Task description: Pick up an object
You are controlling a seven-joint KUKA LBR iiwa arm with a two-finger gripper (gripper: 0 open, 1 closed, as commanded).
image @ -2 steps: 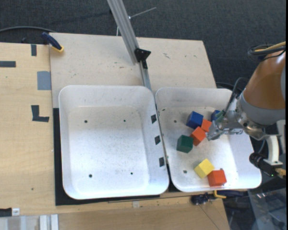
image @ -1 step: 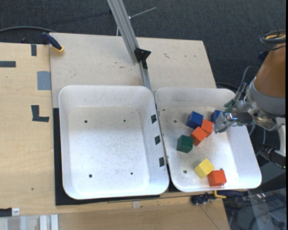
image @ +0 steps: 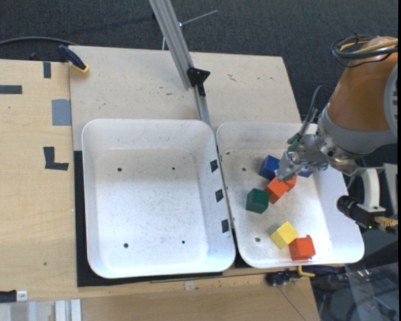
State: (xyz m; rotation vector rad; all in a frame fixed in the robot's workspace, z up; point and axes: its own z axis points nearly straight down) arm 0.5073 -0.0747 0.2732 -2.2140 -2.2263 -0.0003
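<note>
- Gripper [image: 289, 171] sits over the right bin [image: 334, 243], right of frame centre, right on top of the orange block [image: 278, 188].
- Can't tell from this angle whether the jaws are released or clenched; block looks to be at the tips, but I see no clear grasp.
- Orange block is tilted, in the middle of the right bin, its upper edge meeting the gripper tip.
- Blue block [image: 269, 166] is just up-left of the orange one, touching or nearly so; partly hidden by the gripper body.
- Green block [image: 257, 200] lies just left and below the orange block, close beside it.
- Yellow block [image: 284, 234] sits lower in the same bin, with a red block [image: 302, 247] touching its lower right corner, near the bin's bottom rim.
- Left bin [image: 93, 179] fills the centre-left of the frame, wall against the right bin's wall.
- Arm [image: 361, 92] comes in from the right edge, orange band in the upper right of the frame.
- Grey metal rail [image: 174, 32] runs diagonally from top centre down to the seam between the bins.
</note>
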